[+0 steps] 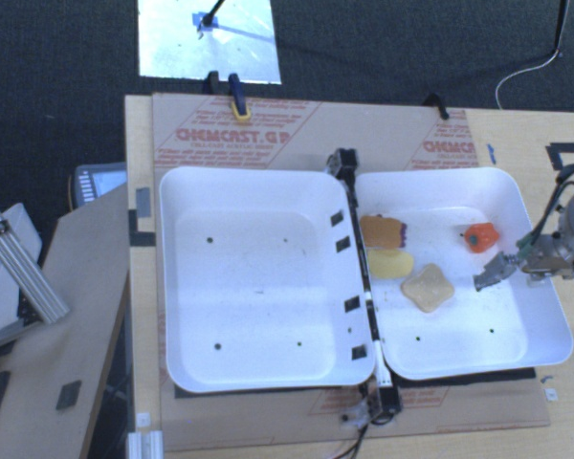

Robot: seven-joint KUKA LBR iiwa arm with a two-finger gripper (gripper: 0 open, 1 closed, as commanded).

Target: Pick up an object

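Observation:
In the right bin [517, 347] lie several small objects. An orange-red piece [479, 237] sits toward the bin's right side. A brown and purple piece [383, 231] rests near the left wall, with a yellow piece [391, 264] just below it. A tan, cookie-like piece [428, 288] lies nearer the middle. My gripper [490, 274] reaches in from the right edge, low over the bin floor, below the orange-red piece and to the right of the tan piece. Nothing shows between its fingers.
The left bin [187, 352] stands beside the right one, joined at a black-clipped divider [356, 266]. Both rest on a cardboard sheet [297, 132] on the bench. A shiny metal plate [209, 27] lies at the back. A cable [531, 60] hangs at upper right.

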